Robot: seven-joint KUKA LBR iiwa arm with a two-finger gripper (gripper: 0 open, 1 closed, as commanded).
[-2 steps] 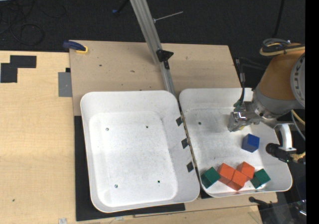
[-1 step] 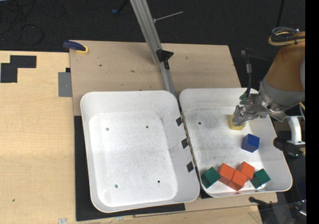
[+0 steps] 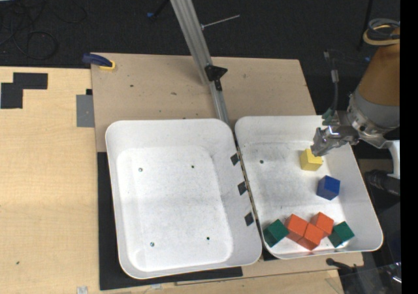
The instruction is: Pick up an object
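The gripper (image 3: 319,147) hangs over the right bin (image 3: 274,136), its tip just above the yellow cube (image 3: 311,160). A blue cube (image 3: 328,187) lies nearby, with orange blocks (image 3: 307,228) and two green cubes (image 3: 276,231) clustered at the near edge. The left bin (image 3: 124,136) sits alongside.

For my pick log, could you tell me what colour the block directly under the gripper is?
Yellow: the small yellow cube beneath the gripper, camera view.

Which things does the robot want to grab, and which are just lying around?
For the job:
gripper
yellow block
blue block
orange blocks
green blocks
right bin

Just lying about:
left bin
metal rail
blue clamp
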